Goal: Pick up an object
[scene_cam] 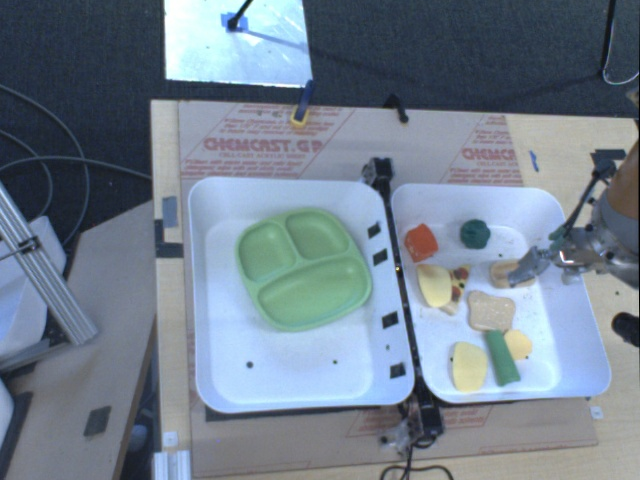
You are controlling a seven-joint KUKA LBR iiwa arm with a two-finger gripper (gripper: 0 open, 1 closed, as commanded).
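My gripper [524,269] reaches in from the right, low over the right bin [575,313]. Its tip is at a small tan object [502,270] near the bin's middle, touching it or just beside it. Other pickable items lie in the same bin: a red-orange block [421,241], a dark green round piece [474,233], a yellow wedge [434,286], a slice of toy bread [491,311], a green stick [502,357], a yellow piece [468,366] and a small yellow round piece [519,343].
The left bin [225,368] holds a light green divided plate [303,267]. A black-clipped divider [392,278] runs between the bins. A shiny metal sheet [236,28] lies beyond the bench. Cables and an aluminium frame [40,268] stand at the left.
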